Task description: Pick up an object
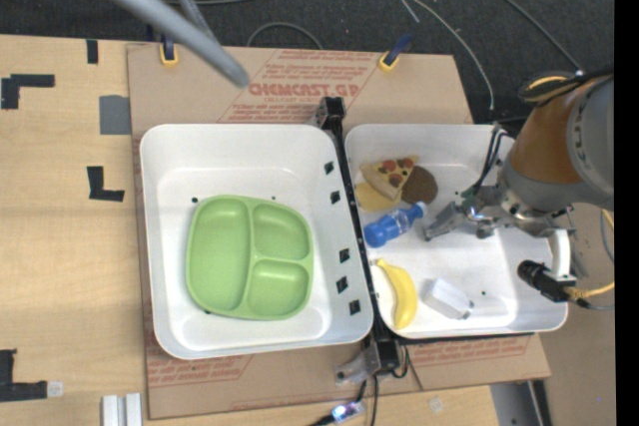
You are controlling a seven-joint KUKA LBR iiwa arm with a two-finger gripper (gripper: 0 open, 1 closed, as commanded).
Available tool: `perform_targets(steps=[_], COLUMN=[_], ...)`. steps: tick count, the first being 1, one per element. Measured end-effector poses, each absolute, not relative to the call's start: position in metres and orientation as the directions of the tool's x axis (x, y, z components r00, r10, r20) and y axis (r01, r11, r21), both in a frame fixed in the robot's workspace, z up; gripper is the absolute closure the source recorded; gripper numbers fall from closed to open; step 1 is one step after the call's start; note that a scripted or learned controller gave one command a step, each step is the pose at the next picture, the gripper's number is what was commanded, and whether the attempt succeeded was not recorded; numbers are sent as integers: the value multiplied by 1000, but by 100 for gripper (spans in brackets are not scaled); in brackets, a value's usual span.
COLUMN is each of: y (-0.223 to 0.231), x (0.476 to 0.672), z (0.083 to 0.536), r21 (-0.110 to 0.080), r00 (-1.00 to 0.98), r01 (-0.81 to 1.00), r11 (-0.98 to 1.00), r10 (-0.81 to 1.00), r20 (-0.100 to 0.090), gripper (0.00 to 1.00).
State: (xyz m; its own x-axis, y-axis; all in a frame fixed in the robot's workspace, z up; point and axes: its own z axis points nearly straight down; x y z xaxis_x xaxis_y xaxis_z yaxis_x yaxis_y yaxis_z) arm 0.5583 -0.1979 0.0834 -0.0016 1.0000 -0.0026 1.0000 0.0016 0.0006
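Note:
In the right bin [499, 140] lie a small blue bottle [393, 223], a yellow banana [397, 291], a pizza-slice toy with a brown piece [396, 180] and a clear whitish block [446, 298]. My gripper [437, 225] reaches in from the right, low over the bin's middle. Its tip is just right of the blue bottle's cap. I see nothing held between its fingers.
The left bin [160, 214] holds a green divided plate [250, 256]. A black divider with clips [344, 214] separates the bins. The arm's orange band and grey body [559, 155] hang over the right bin's right edge. Cables [429, 15] run across the dark floor behind.

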Motion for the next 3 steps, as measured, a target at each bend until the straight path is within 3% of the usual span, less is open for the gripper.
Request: perform_targets(steps=[1, 3], y=[-199, -189], x=[559, 566], z=[96, 203], r21=[3, 4], r00=[-2, -3], r01=[1000, 1000], r11=[2, 3], r10=[1000, 1000], r20=[-4, -1], gripper=[100, 100])
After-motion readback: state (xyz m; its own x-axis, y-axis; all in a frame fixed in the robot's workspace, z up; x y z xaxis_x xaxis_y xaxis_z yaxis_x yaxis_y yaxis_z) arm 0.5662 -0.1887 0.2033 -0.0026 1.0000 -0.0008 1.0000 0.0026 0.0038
